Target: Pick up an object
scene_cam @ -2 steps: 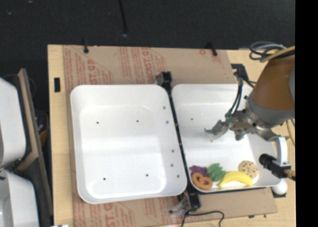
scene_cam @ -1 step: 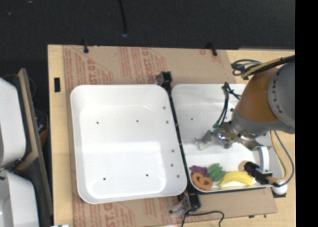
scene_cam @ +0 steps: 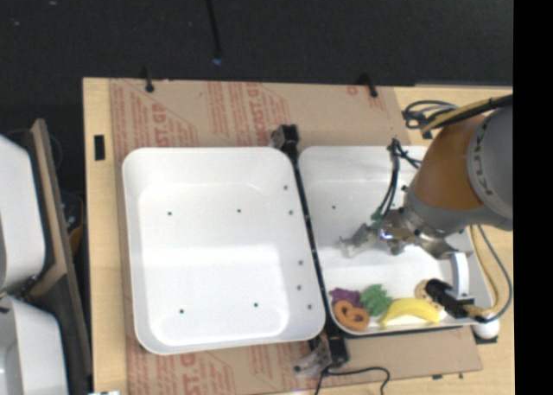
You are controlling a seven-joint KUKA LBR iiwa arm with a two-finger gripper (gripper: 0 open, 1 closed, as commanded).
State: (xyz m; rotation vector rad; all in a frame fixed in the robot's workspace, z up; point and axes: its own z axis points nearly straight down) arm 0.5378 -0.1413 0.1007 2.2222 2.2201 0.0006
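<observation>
In the camera view, a counter (scene_cam: pixel 97 238) is seen with a printed cardboard sheet (scene_cam: pixel 207 117) laid over it, and two white bins are set on the sheet side by side. The left bin (scene_cam: pixel 216 238) and the right bin (scene_cam: pixel 346 177) are placed so that their inner edges run just beside each other, and a small black clip (scene_cam: pixel 285 136) is seen at the far end of that seam.

The arm (scene_cam: pixel 454 173) is brought in from the right, over the right bin. The gripper (scene_cam: pixel 352 244) is held over the middle of the right bin, towards its left side. It is too blurred for it to be told whether it is released or clenched, and nothing can be made out within it.

The objects are gathered in a row along the near edge of the right bin. A purple piece (scene_cam: pixel 344 296) and a brown ring (scene_cam: pixel 350 316) are found at the near left corner, the ring nearer. A green piece (scene_cam: pixel 376 299) is set just to their right, and a banana (scene_cam: pixel 411 312) is laid lengthwise beside it. All four are well apart from the gripper, on its near side.
</observation>
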